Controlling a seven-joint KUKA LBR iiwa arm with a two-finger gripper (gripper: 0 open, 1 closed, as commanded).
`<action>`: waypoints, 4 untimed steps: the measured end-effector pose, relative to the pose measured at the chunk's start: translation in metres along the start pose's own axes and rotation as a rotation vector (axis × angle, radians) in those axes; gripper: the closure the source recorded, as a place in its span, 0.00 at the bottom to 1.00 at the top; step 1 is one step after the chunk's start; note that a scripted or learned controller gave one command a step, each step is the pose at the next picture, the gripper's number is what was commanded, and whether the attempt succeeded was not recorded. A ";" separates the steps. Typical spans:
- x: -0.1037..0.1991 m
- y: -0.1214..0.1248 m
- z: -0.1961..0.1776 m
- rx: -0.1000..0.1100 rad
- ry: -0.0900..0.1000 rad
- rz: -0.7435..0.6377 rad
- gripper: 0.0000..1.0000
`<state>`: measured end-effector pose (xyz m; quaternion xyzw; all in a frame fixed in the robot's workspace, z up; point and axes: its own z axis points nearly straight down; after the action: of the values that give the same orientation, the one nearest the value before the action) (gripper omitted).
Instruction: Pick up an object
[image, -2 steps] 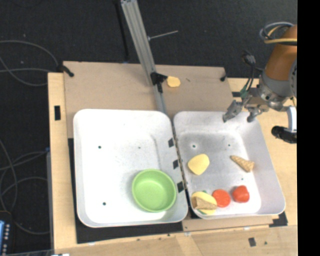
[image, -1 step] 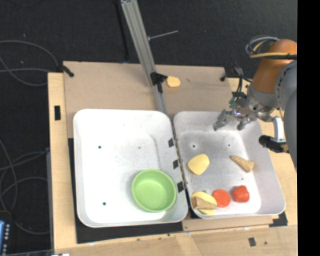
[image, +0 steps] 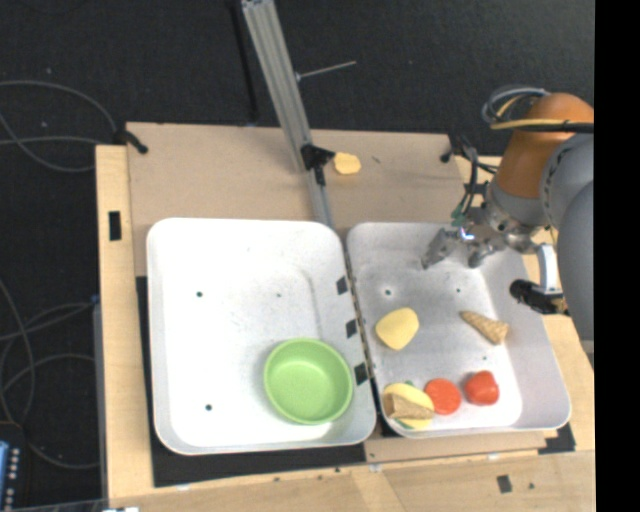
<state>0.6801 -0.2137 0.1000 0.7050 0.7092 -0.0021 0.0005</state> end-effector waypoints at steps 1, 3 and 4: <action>-0.002 0.002 -0.014 -0.005 -0.006 -0.004 1.00; 0.001 0.004 -0.111 -0.008 0.003 -0.001 1.00; 0.047 -0.005 -0.107 -0.003 0.003 0.000 1.00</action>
<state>0.6753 -0.1659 0.2067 0.7051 0.7091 0.0002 0.0005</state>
